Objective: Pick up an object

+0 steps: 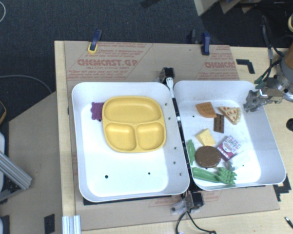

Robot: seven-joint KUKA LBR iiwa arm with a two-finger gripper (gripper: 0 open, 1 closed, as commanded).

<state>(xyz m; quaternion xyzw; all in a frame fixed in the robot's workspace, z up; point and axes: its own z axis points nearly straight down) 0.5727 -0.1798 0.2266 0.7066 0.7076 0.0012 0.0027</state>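
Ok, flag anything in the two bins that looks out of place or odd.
One thing: a purple object in the left bin is half tucked under the left edge of the yellow divided tray, mostly hidden. The toy foods in the right bin lie loosely scattered, none spilled over the rim.

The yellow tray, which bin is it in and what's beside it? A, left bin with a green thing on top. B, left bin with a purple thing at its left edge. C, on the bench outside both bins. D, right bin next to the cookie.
B: the yellow tray sits in the left bin, with a purple thing poking out at its left edge.
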